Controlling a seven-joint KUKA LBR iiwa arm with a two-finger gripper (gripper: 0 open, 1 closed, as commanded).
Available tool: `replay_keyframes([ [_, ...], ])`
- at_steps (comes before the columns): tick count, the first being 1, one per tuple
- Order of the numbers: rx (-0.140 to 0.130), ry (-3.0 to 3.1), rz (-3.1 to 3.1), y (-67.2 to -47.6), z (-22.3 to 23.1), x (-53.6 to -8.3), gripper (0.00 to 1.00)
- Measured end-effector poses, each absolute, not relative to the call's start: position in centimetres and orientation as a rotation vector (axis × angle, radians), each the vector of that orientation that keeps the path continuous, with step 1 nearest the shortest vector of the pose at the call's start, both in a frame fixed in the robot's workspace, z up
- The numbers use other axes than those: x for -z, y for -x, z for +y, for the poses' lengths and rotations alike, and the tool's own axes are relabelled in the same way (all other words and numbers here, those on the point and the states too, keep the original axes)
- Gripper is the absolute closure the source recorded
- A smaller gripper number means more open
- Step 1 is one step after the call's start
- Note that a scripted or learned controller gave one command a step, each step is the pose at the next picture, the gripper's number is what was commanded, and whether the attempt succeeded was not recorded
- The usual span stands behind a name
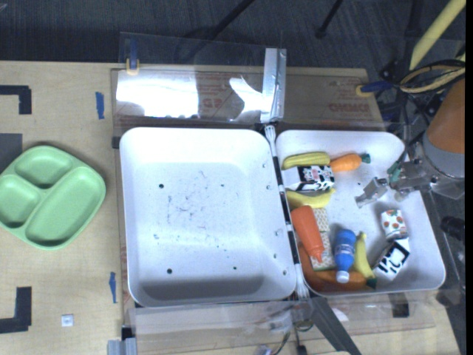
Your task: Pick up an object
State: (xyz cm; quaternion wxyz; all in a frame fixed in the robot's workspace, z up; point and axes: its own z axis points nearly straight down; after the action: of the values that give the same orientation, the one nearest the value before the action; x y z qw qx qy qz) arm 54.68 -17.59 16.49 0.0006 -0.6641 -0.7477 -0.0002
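- The arm (449, 135) comes in from the right, its orange band cut by the frame edge, and the gripper (372, 191) hangs over the upper right part of the right bin (436, 268).
- I cannot tell how the gripper stands: the metal tip is small and grey against white, and nothing shows between its parts, so I would not call anything held.
- My guess at the step: the approach, with no object picked yet. All the loose things lie in the right bin; the left bin (148, 154) is bare white with scuff marks.
- Nearest candidates: a small spotted cup (393, 222) just below the gripper, and a carrot (346, 162) up and to its left, beside a banana (305, 160).
- Further left and lower sit a black-and-white cow-patterned piece (315, 176), an orange bottle (307, 232), a blue bottle (344, 252), a yellow stick (361, 251) and a black-and-white block (392, 259).
- The next move, as I judge it, calls for choosing 1 thing, dropping straight over it and closing. The cup stands apart from the heap, so it looks the easier target; the bottles lie packed together and could jam the tip.
- Hard to make out: what lies under the 2 bottles at the bin's lower edge, where an orange shape peeks out, and whether the gripper touches the bin floor or hovers.
- A green divided plate (48, 196) sits well off to the left on the bench, out of play.
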Motion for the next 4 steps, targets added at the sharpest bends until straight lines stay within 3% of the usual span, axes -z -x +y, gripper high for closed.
replay_keyframes([
  [1, 0.011, 1.959, -2.477, -51.3, -11.7, -9.2, 0.0],
  [2, 0.014, 1.963, -2.474, -51.4, -11.9, -10.1, 1.0],
  [3, 0.001, 1.95, -2.465, -50.0, -17.6, -17.0, 1.0],
  [4, 0.001, 2.129, -2.313, -59.7, -9.9, -20.9, 1.0],
])
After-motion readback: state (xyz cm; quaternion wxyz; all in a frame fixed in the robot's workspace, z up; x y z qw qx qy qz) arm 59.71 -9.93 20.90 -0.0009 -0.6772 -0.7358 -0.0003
